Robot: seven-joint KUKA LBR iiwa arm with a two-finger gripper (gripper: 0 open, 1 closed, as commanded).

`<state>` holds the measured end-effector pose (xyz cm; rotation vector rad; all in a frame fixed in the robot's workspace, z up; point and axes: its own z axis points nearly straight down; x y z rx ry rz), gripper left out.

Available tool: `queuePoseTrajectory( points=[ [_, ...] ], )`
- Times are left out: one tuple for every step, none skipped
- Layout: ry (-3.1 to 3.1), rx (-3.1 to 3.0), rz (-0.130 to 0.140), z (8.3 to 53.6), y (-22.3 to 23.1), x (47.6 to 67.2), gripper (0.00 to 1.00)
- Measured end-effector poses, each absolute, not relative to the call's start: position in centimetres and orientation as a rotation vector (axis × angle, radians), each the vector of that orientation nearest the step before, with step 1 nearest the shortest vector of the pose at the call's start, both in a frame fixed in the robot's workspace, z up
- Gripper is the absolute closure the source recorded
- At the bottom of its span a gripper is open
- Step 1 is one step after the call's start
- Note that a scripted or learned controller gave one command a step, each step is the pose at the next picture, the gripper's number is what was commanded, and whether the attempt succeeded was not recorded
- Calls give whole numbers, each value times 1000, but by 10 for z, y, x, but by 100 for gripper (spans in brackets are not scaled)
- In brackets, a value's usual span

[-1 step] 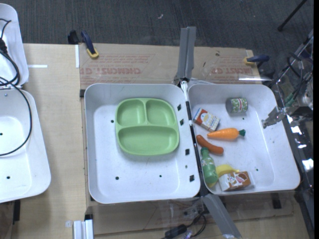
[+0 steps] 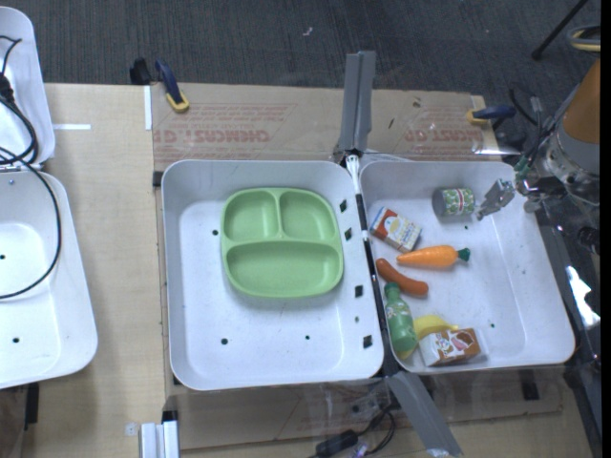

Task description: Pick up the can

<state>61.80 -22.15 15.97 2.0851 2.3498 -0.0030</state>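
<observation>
The can (image 2: pixel 453 200) is small and grey with a green label. It lies on its side near the back of the right bin (image 2: pixel 557 299). My gripper (image 2: pixel 495 200) hangs just to the right of the can, low over the bin's back right part, and looks close to the can or just touching its end. Nothing shows in its grasp. The arm's orange band (image 2: pixel 584 113) rises at the right edge.
The right bin also holds a small orange-and-white carton (image 2: pixel 395 228), a carrot (image 2: pixel 434 257), a sausage (image 2: pixel 401 277), a green bottle (image 2: pixel 399 321), a banana (image 2: pixel 434 327) and a brown carton (image 2: pixel 451 347). A green divided plate (image 2: pixel 283 242) lies in the left bin (image 2: pixel 177 284).
</observation>
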Motion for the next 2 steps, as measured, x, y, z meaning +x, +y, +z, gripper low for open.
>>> queuePoseTrajectory(
  points=[
    [2185,2237,12,141,-221,640,0],
    [2200,2238,3,125,-213,641,0]
  ],
)
